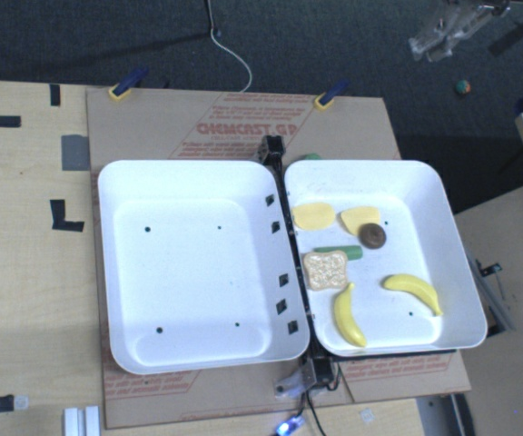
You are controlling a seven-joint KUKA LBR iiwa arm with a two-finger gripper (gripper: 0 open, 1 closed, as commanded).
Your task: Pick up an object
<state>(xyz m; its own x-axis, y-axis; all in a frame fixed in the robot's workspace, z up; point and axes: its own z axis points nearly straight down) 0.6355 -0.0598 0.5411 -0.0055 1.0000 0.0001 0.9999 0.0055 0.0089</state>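
Left shallow white plastic bin (116, 271): no stock; right shallow white plastic bin (443, 207): two pale yellow slices, brown round piece, beige textured block (325, 270), green strip, two yellow plastic bananas. Recommended pick: the right-hand banana (413, 292), lying apart from its neighbours; descend vertically, straddling its narrow width. Two-finger gripper (443, 33): raised at upper right, well apart from every item; whether it is parted or closed, cannot tell.

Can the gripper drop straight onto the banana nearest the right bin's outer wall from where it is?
Probably yes. The gripper sits high, beyond the bins' far edge. That banana lies alone on bare floor of the right bin, apart from the other banana, with nothing over it.
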